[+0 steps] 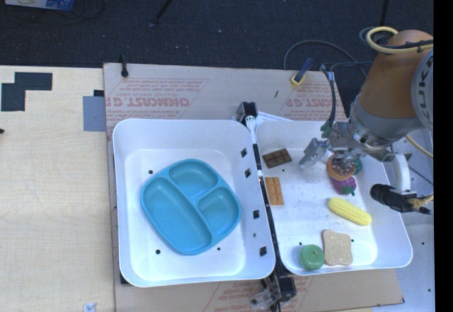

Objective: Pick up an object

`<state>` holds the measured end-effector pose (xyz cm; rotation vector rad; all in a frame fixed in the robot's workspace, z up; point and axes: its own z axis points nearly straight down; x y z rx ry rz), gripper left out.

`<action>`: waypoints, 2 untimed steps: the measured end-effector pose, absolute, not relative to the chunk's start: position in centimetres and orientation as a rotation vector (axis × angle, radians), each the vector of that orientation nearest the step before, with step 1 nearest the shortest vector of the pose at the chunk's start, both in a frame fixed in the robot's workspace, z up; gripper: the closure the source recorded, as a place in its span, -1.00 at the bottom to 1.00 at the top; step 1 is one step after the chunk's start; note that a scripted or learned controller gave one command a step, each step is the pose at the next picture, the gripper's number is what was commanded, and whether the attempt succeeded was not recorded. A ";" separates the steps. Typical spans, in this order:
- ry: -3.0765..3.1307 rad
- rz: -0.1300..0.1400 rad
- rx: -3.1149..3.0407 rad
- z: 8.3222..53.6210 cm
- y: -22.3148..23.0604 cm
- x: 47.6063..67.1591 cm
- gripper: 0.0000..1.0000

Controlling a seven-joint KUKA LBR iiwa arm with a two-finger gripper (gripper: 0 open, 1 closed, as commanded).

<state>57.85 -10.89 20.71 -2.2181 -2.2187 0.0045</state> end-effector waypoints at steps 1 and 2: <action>-2.217 0.003 -2.222 20.5 -18.4 56.6 -1.00; -2.221 0.001 -2.222 8.8 -18.9 57.8 -1.00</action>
